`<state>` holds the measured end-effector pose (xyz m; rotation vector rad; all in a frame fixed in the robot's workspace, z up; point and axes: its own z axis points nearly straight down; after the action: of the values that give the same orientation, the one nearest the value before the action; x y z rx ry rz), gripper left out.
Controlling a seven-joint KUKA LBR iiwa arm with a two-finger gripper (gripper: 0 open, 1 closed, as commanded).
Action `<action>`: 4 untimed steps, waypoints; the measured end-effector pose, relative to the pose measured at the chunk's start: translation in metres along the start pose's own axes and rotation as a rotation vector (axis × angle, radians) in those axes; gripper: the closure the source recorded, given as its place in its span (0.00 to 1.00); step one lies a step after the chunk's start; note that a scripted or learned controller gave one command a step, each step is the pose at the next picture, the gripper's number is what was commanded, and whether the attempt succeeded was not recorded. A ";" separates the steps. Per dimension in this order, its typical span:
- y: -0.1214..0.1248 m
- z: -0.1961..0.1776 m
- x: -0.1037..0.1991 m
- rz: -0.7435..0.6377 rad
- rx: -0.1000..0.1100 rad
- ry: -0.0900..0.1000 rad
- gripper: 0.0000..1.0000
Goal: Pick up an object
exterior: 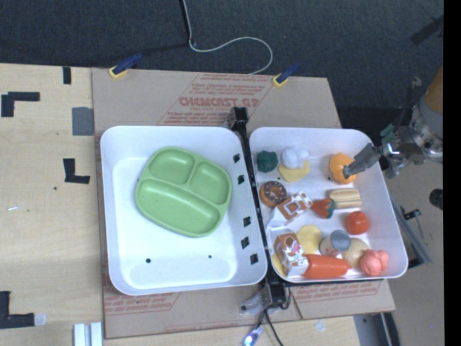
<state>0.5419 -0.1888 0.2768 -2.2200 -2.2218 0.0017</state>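
Apparently claw (354,167) touching orange fruit (338,166) | opening unclear

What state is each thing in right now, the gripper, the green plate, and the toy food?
Gripper: low over the right bin's far right side, tip at the orange toy.
Orange toy: resting in the right bin, not lifted.
Green plate: lying flat, right side up, in the left bin.
Carrot: lying on its side at the near wall.
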 end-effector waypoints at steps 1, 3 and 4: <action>0.000 -0.010 0.001 -0.002 0.000 0.000 1.00; -0.057 -0.071 0.104 -0.008 -0.008 0.000 1.00; -0.059 -0.025 0.168 -0.006 0.005 0.002 1.00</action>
<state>0.4832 -0.0211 0.3013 -2.2097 -2.2254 0.0048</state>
